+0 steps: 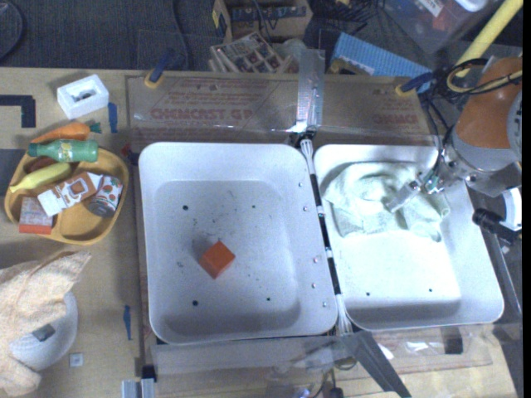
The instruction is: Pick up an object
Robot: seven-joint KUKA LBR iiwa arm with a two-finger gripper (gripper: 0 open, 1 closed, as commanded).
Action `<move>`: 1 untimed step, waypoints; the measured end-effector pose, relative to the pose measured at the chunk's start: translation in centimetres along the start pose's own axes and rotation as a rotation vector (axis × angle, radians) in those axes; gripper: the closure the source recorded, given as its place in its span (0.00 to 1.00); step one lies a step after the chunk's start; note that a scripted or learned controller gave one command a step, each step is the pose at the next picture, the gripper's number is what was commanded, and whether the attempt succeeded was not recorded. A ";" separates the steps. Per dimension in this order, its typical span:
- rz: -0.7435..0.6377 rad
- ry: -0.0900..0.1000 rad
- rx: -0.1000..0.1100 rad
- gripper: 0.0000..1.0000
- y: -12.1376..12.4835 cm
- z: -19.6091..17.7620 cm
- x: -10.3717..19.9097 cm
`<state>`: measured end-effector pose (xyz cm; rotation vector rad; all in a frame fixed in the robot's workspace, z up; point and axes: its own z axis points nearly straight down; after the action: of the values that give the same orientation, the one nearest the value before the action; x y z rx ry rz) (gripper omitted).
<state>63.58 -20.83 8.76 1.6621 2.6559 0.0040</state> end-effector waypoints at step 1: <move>0.036 0.003 0.002 0.00 -1.4 0.0 1.2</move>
<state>61.81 -20.38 8.79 1.7117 2.6288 0.0043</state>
